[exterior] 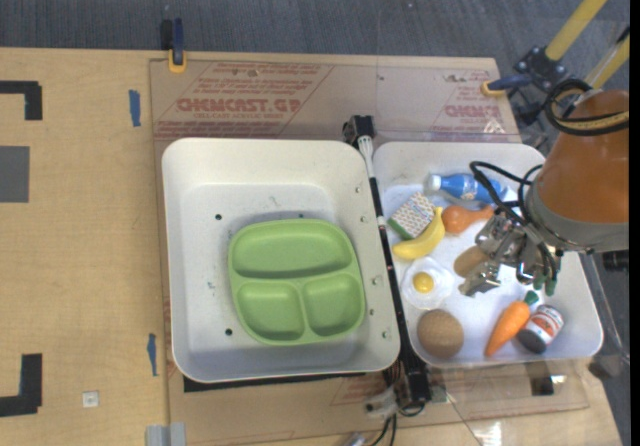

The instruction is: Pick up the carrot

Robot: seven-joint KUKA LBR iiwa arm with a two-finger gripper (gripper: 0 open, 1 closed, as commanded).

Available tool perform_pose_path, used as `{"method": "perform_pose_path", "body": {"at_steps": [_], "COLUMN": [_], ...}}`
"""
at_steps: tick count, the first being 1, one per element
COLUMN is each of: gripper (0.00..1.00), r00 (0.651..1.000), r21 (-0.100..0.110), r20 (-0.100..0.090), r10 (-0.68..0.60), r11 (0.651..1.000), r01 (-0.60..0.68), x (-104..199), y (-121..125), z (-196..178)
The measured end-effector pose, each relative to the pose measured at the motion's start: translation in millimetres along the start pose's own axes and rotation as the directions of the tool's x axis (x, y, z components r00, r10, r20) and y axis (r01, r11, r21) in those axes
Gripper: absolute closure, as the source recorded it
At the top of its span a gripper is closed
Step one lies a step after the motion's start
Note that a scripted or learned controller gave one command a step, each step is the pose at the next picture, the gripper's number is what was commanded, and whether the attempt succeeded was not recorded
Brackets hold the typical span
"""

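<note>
Gripper (pixel 497 259), state unclear, hovers above right bin (pixel 590 339) on cardboard-covered bench (pixel 90 234).

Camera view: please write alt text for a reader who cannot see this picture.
A grey and orange robot arm's gripper hangs over the right white bin, above an orange carrot lying among toy foods. The left bin holds a green divided plate.
</note>
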State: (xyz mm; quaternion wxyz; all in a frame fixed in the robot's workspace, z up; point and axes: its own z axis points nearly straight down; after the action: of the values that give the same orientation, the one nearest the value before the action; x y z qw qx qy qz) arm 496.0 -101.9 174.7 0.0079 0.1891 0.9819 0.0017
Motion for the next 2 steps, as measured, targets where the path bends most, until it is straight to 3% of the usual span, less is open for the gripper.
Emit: {"method": "perform_pose_path", "body": {"at_steps": [1,2], "gripper": [1.00,0.00], "r00": [0.994,0.994], "r21": [0.007,0.003], "r20": [-0.013,-0.008], "r10": [-0.105,-0.109], "r11": [0.994,0.994], "r01": [0.105,0.109], "x": [-43.7,-45.0], "y": [-82.2,-77.6], "z": [71.1,68.4]}}
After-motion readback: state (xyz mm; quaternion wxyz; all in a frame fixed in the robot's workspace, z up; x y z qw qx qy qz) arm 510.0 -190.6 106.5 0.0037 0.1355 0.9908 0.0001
